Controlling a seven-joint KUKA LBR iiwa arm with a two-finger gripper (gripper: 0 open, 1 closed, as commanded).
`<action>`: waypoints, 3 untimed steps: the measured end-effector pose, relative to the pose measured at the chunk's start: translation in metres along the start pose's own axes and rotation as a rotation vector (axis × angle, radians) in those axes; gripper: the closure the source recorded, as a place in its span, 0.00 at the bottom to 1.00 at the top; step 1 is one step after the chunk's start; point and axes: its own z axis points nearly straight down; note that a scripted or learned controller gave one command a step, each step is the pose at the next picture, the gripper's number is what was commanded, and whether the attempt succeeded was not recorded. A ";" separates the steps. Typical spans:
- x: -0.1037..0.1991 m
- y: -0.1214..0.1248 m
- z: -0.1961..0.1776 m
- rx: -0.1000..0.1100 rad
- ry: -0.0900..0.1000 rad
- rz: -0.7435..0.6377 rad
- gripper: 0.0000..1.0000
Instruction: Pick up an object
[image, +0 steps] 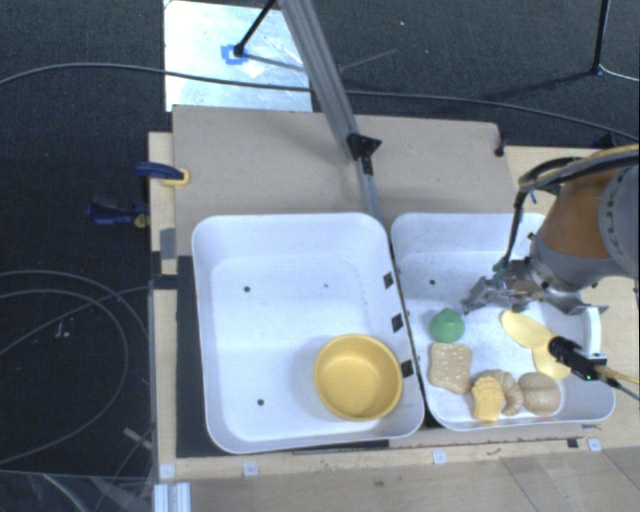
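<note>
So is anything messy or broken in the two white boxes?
Nothing looks broken or spilled. The yellow bowl sits upright in the left bin. The green ball, cracker and the other toy foods are bunched along the near edge of the right bin, below the end effector.

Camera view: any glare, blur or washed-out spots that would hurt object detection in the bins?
Camera view: lighting is even and soft, with only faint shadows under the yellow bowl and the green ball; the white bins are bright enough that their walls lose contrast; a pale floor patch at the top is overexposed; the image is low-resolution and slightly soft, so the gripper and the beige items near it lack detail.
</note>
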 end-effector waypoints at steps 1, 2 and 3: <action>0.000 0.001 -0.012 -0.004 -0.001 0.000 1.00; 0.007 0.005 -0.074 -0.006 -0.001 -0.005 1.00; 0.000 0.007 -0.119 -0.006 -0.001 -0.006 1.00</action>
